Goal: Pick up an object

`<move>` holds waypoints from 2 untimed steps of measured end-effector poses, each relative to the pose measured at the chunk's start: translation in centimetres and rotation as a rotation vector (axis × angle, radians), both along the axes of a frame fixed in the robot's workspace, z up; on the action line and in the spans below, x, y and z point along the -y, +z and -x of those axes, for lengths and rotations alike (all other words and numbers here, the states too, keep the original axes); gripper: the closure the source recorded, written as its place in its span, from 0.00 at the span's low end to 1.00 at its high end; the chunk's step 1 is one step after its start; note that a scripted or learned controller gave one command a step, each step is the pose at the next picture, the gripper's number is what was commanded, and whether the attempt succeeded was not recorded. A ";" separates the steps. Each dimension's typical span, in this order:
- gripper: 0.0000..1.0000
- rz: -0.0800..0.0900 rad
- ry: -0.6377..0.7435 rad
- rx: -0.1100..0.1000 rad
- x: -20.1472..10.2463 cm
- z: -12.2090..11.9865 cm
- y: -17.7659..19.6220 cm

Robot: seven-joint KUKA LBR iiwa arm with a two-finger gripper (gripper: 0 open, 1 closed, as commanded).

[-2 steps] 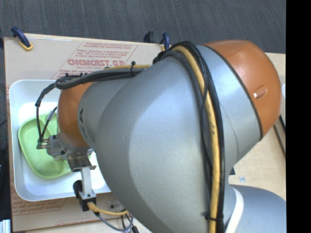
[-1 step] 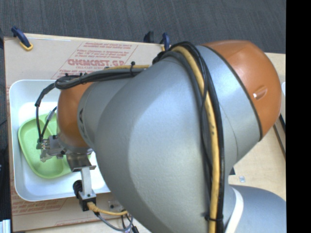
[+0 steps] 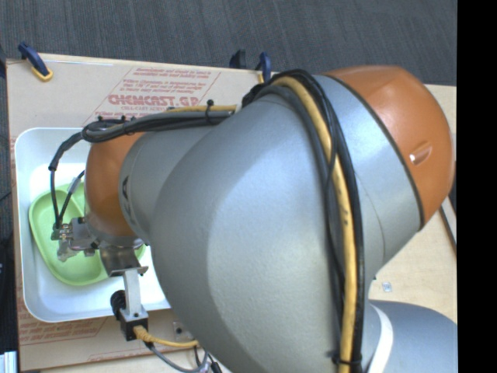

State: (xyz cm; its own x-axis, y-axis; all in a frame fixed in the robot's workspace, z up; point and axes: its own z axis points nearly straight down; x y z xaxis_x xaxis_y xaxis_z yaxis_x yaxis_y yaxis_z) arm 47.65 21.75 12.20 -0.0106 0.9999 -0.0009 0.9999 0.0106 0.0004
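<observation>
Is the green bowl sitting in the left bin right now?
Yes, the green bowl lies inside the left white bin, with the arm reaching over it and covering its right side.

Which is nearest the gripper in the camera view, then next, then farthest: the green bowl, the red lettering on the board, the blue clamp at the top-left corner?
Measured from the gripper:
1. Green bowl, directly under it in the left bin.
2. Red lettering, on the board behind the bin.
3. Blue clamp, at the board's far left corner.

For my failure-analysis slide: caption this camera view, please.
Grey KUKA arm reaching over a shallow white bin holding a light green plastic bowl.
</observation>
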 end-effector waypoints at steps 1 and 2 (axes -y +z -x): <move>0.00 -0.001 -0.005 0.000 7.6 0.0 6.4; 0.00 -0.002 -0.001 -0.001 -0.1 0.0 -2.9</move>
State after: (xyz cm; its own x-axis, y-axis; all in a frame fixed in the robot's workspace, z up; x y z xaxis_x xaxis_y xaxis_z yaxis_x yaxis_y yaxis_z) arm 47.65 21.83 9.26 -0.0095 1.0000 0.0009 1.0000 0.0095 -0.0005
